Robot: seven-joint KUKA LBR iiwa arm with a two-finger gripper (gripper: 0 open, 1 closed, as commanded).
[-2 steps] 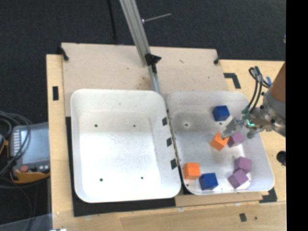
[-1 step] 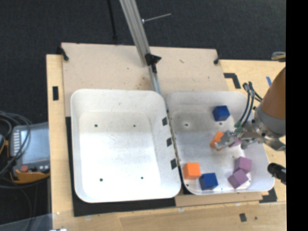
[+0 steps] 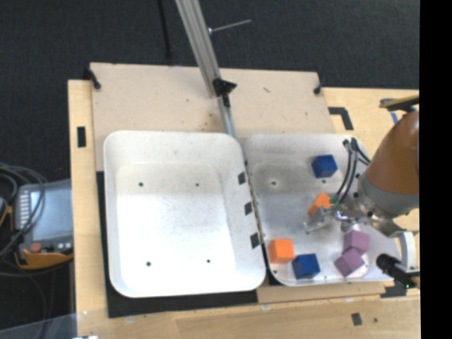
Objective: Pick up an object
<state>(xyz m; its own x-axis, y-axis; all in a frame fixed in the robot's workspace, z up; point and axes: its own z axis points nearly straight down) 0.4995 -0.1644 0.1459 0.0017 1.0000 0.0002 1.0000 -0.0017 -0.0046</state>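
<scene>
Right now small orange block (image 3: 321, 202) sits mid right bin (image 3: 282, 154), touching gripper (image 3: 319, 216) tips; finger state: cannot tell. Risk, judged: off-centre closure nudges block aside, tips close on nothing. Purple blocks (image 3: 353, 253) near wrist may get bumped.

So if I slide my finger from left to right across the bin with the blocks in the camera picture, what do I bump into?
Orange block at the bottom → blue block beside it → the gripper → blue block up top → purple blocks.
</scene>
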